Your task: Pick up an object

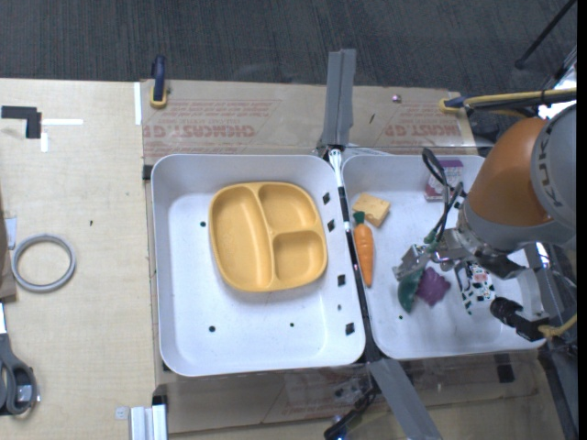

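1. The gripper (pixel 415 266) hangs low in the right bin (pixel 404 333); I cannot tell how it is set.
2. Just beneath lies a purple toy (pixel 432 287), probably light and soft; take its middle.
3. Farther off, a carrot (pixel 365 252) lies beside a yellow block (pixel 372 210).

Two bins side by side on the bench: the left bin (pixel 174 337) holds a divided plate (pixel 268 236); the right bin (pixel 394 337) holds a carrot (pixel 365 253) beside the shared wall, a block (pixel 372 210) just behind it, and the gripper (pixel 415 269) farther right, above small toys (pixel 431 287).
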{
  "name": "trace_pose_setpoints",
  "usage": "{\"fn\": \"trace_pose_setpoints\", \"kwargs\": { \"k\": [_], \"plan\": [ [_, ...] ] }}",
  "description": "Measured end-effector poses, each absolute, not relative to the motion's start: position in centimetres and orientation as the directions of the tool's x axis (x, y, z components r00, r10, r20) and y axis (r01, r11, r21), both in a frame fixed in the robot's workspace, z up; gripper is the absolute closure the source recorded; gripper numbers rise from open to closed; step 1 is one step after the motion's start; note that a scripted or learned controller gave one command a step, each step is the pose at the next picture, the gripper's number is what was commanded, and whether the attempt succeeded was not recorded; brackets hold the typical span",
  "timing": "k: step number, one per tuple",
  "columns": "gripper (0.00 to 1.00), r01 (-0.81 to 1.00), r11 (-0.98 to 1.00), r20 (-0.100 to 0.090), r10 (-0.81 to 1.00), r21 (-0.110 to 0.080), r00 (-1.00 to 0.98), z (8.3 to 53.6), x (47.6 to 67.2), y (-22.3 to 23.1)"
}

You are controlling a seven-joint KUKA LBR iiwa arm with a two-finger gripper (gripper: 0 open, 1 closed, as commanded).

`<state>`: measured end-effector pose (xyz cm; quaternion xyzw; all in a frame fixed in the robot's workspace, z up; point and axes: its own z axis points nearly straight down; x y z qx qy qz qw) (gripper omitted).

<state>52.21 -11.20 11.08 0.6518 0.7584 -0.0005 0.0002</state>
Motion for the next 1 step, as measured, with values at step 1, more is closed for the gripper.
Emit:
{"fn": "trace_pose_setpoints", "kwargs": {
  "k": [1],
  "plan": [
    [0.0,0.999,0.032,-0.001,0.999,-0.003,-0.032,9.07,53.34,-14.16]
  ]
}}
